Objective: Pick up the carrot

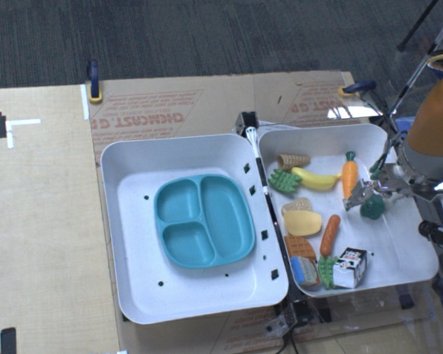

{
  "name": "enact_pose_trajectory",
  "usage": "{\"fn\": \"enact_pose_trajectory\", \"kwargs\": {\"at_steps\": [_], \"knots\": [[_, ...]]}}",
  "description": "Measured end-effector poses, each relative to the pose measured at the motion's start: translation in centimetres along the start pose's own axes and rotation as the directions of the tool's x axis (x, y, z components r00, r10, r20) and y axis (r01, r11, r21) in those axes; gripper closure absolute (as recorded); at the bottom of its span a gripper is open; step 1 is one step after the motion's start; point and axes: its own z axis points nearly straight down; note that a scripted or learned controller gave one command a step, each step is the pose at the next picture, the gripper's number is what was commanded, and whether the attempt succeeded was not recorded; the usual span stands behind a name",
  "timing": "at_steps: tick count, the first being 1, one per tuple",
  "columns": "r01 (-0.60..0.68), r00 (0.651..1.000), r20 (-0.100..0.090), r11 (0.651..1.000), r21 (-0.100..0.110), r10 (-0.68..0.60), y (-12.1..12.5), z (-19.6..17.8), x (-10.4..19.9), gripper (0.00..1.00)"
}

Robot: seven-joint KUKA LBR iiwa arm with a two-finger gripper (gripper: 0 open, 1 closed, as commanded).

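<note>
The carrot (pixel 349 176), orange with a small green top, lies upright along the view in the right bin (pixel 412 264), near its far right part, just right of a yellow banana (pixel 317 178). My gripper (pixel 362 194) hangs low over the bin right beside the carrot's lower end, slightly to its right, and nothing shows between it and the carrot. The grey arm with its orange band (pixel 435 129) comes in from the right edge. A dark green toy (pixel 373 209) sits just under the gripper.
Around them the right bin holds a green leafy toy (pixel 283 180), a brown biscuit (pixel 293 160), a yellow lump (pixel 303 222), a red-orange sausage (pixel 330 235), a blue can (pixel 301 271) and a white carton (pixel 351 267). A teal divided plate (pixel 204 219) lies in the left bin (pixel 127 241).
</note>
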Motion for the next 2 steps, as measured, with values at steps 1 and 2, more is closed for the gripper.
{"fn": "enact_pose_trajectory", "kwargs": {"at_steps": [1,2], "knots": [[-0.072,0.997,0.012,0.997,-0.013,0.072,4.90,0.49,1.04,0.00],[-0.064,0.998,0.016,0.998,-0.014,0.065,4.95,-0.48,1.01,1.00]]}}
